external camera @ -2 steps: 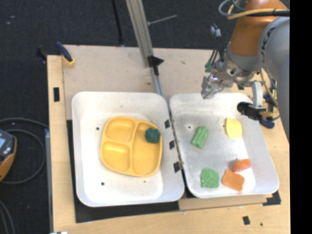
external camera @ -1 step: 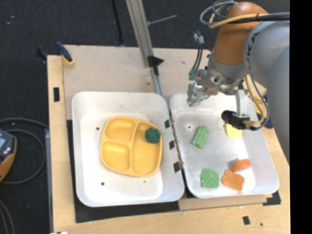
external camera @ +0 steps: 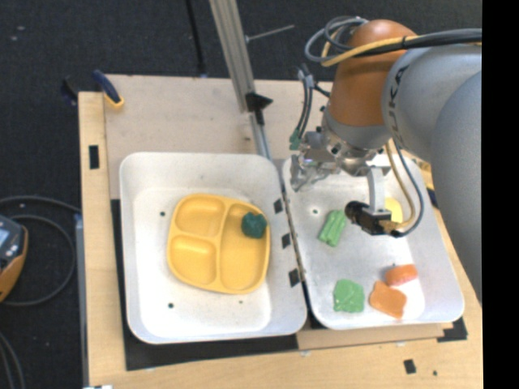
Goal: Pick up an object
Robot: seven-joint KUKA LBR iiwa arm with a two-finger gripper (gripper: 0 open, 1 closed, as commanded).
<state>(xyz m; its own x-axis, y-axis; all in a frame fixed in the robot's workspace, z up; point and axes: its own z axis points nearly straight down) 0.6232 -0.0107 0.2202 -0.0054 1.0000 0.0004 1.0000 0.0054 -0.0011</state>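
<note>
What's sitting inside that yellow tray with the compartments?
A small dark green object lies in the upper right compartment of the yellow tray. The other compartments look bare. Whatever is beneath the green object is covered.

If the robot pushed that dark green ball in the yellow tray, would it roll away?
Probably a little. The dark green ball looks rounded, so it may roll. It sits in a walled compartment of the yellow tray, which would likely stop it. It seems small and light.
</note>
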